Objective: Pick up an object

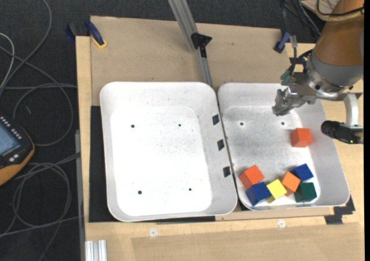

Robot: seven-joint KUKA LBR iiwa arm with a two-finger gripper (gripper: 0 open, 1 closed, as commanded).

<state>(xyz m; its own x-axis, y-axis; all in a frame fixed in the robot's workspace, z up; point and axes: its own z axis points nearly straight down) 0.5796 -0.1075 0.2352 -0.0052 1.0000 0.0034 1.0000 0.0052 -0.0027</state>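
The right bin (254,138) holds several coloured blocks. An orange-red block (301,137) lies alone toward the bin's right side. Near the front edge sit an orange block (251,175), a blue block (259,192), a yellow block (276,189), a second orange block (291,182), another blue block (303,171) and a green block (306,191). My gripper (283,105) hangs over the far part of the right bin, up and left of the lone orange-red block. I see nothing between its fingers.
The left bin (115,156) lies beside the right one, with small black clips (220,144) along their shared rims. A slanted metal pole (185,17) rises from the bench behind the bins. Cables and a handheld pendant (11,147) lie on the floor to the left.
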